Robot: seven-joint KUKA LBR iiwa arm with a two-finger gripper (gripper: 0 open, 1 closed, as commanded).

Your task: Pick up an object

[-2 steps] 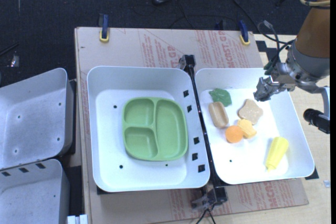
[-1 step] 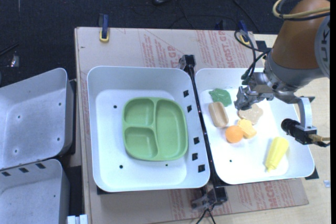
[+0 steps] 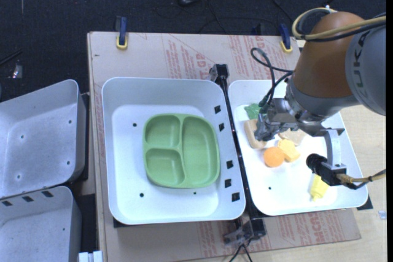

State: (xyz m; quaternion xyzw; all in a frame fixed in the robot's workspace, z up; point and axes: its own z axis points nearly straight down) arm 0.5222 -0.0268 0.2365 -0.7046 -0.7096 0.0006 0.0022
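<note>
The right bin (image 3: 288, 196) holds several small objects. An orange ball (image 3: 274, 157) lies beside a yellow block (image 3: 289, 150) near the bin's middle. A tan flat piece (image 3: 251, 134) lies by the left wall, with a green item (image 3: 252, 111) just behind it. A yellow item (image 3: 318, 188) rests at the front right. My gripper (image 3: 265, 131) is low in the right bin, over the tan piece's right edge and just behind the orange ball. The wrist hides what lies directly beneath it.
The left bin (image 3: 116, 132) holds a green divided plate (image 3: 182, 151). A black divider (image 3: 230, 132) runs between the bins. A black fitting with a cable (image 3: 325, 170) hangs over the right bin's front right. Two blue clamps (image 3: 122, 32) grip the board's far edge.
</note>
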